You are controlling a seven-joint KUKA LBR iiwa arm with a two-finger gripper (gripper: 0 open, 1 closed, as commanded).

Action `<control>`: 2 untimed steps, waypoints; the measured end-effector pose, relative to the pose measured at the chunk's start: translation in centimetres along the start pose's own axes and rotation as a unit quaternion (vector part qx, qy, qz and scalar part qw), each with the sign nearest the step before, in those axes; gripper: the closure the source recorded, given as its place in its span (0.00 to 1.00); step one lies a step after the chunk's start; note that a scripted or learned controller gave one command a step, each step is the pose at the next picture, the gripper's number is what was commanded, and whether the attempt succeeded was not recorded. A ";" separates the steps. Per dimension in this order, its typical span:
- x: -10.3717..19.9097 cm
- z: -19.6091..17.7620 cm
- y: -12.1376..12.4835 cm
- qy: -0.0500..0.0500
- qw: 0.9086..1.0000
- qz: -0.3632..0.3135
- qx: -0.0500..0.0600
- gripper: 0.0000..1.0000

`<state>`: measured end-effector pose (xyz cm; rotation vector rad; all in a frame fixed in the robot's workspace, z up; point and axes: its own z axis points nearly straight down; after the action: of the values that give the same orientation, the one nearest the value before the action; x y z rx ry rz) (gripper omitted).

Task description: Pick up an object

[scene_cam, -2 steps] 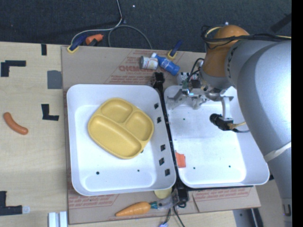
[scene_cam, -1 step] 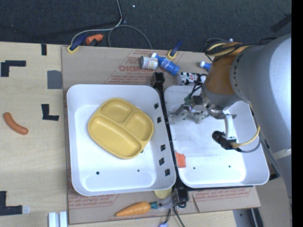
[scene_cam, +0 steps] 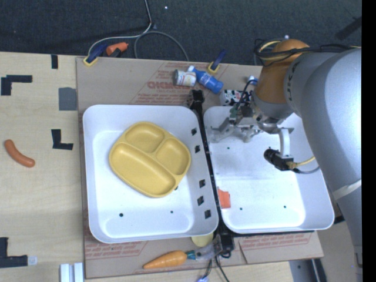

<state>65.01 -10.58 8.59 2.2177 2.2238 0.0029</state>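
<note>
An overhead, slanted look at a bench with 2 shallow white bins side by side. The left bin (scene_cam: 97, 216) holds a yellow divided plate (scene_cam: 150, 158) with 3 compartments, lying flat near the bin's middle. The right bin (scene_cam: 317, 215) has a small orange-red block (scene_cam: 224, 199) at about 8 o'clock on its floor, touching the wall shared with the left bin.

The grey arm (scene_cam: 329, 98), with its orange band (scene_cam: 275, 78), reaches in from 3 o'clock. Its gripper (scene_cam: 237, 129) hangs over the right bin's 11 o'clock corner, well apart from the block. The metal parts blur together there, so I cannot tell its spread, and I see nothing between them.

Outside the bins: a blue and white bottle (scene_cam: 198, 78) lies at 12 o'clock, a toy carrot (scene_cam: 166, 259) at 6 o'clock, a toy sausage (scene_cam: 19, 153) at 9 o'clock, and an orange-handled clamp (scene_cam: 106, 50) at 11 o'clock.
</note>
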 end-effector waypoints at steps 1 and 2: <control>1.1 0.1 1.9 0.000 1.000 0.000 0.000 0.00; -11.8 -0.2 -0.3 -0.001 1.000 0.003 -0.003 0.00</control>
<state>64.72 -22.42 8.77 2.2204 2.2125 0.0061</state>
